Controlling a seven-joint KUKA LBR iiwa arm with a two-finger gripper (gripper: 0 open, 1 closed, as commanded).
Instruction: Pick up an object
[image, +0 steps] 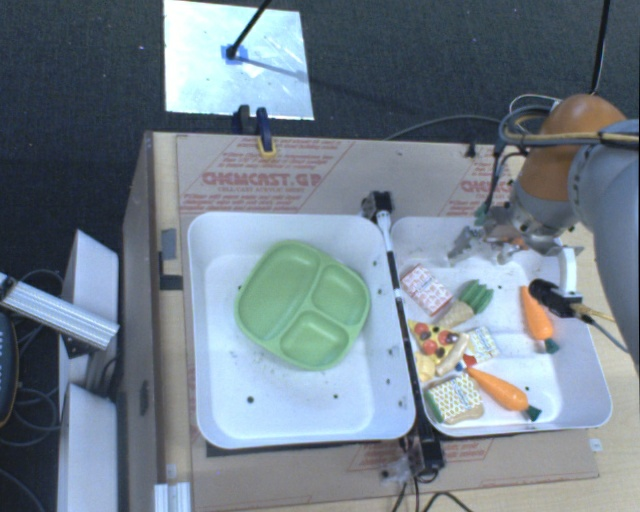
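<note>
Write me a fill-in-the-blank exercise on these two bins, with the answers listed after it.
1. The light green divided plastic plate lies in the ____ white bin.
2. That plate has ____ compartments.
3. The number of orange toy carrots, one near the right bin's far side and one near its front, is ____.
4. The pizza slice toy lies in the ____ bin.

Answers: left; three; two; right

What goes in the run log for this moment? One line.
arm: over right bin far corner | gripper: nothing seen held | carrots, pizza slice: in bin | green tray: left bin
</note>
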